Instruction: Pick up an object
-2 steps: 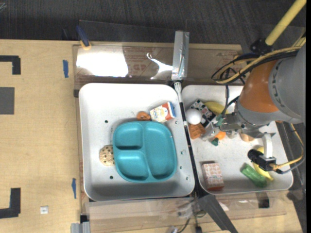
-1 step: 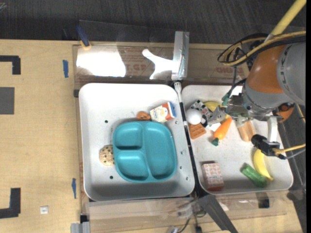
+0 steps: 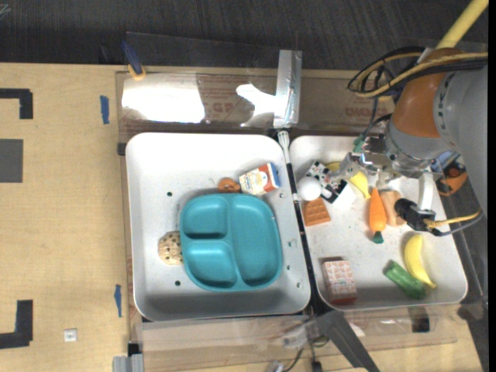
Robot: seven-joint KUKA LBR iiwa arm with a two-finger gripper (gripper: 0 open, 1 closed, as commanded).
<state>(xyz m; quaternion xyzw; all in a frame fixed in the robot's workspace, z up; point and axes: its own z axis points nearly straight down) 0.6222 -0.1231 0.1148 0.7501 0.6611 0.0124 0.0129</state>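
My gripper (image 3: 363,166) hangs over the back left part of the right bin (image 3: 449,285), below the grey arm with its orange band (image 3: 422,103). Right under it lie a small yellow piece (image 3: 359,185) and a black-and-white toy (image 3: 325,178). An orange carrot (image 3: 377,212) lies just to the right of the yellow piece. A white egg (image 3: 309,189) and an orange-brown block (image 3: 316,212) sit by the bin's left wall. Toward the front are a pink box (image 3: 339,277), a banana (image 3: 418,259) and a green piece (image 3: 404,279).
The left bin (image 3: 147,169) holds a teal divided plate (image 3: 230,240), a cookie (image 3: 170,247), a milk carton (image 3: 260,180) and a small orange-brown item (image 3: 227,184). A metal post (image 3: 288,87) stands behind the divider. Cables (image 3: 380,72) loop near the arm.
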